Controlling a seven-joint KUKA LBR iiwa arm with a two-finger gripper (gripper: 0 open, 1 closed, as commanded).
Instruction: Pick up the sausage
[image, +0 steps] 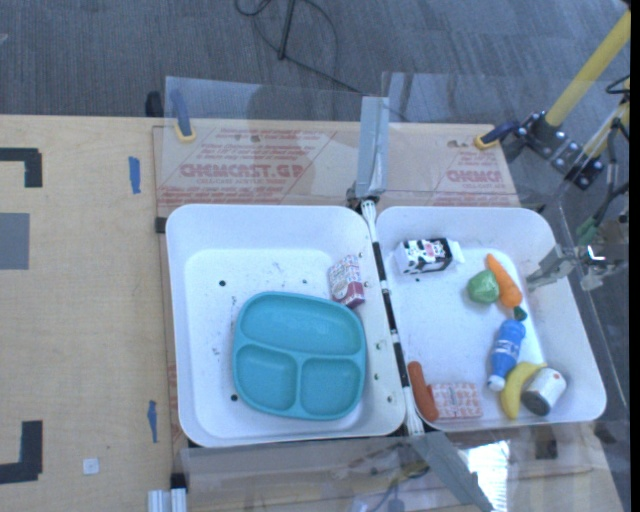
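The gripper (575, 262) sits at the right rim of the right bin (452, 222), over the upper part of that rim, a pale metal shape against the bench frame. Whether it is wide or narrow cannot be told from this slant, and nothing is seen in its grasp.

The sausage (423, 390) lies well apart from it, across the bin in the lower left corner. It is a reddish-orange stick lying along the left wall, its lower end near the front rim. Just to its right, touching or nearly so, lies a small flat packet (458, 399) with pinkish print.

Nearer the gripper, by the right wall, a carrot (505, 281) lies aslant with a green round fruit (482, 289) touching its left side. Below them a blue and white bottle (505, 350) lies pointing toward the front. A banana (516, 385) curves beneath it, and a grey and white can (543, 390) rests against the banana in the lower right corner. At the back of the bin, toward the left wall, stands a small black and white carton (427, 255).

The left bin (200, 240) holds a turquoise divided plate (298, 354) with three compartments, set toward the front right. A small red and white packet (348, 281) lies just above the plate, close to the right wall.
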